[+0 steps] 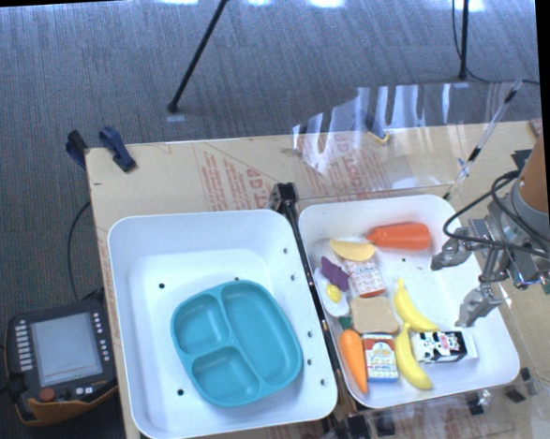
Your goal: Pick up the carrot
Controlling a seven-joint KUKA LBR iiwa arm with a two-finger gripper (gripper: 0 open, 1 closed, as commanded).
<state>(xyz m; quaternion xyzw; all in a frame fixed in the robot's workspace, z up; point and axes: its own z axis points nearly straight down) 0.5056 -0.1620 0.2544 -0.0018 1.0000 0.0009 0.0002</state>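
Note:
An orange carrot (352, 360) lies along the left front side of the right bin (496, 363), its tip toward the front, next to a small juice box (380, 357). A second, redder orange piece (400, 236) lies at the back of the same bin. My gripper (458, 285) hangs over the bin's right side, well to the right of the carrot. Its two fingers are spread, one at the back (444, 260) and one at the front (471, 311), with nothing between them.
The right bin also holds two bananas (415, 309), a milk carton (443, 345), a bread slice (374, 316), a purple eggplant (333, 272) and a yellow piece (352, 251). In the left bin (142, 270) lies a blue divided plate (235, 341).

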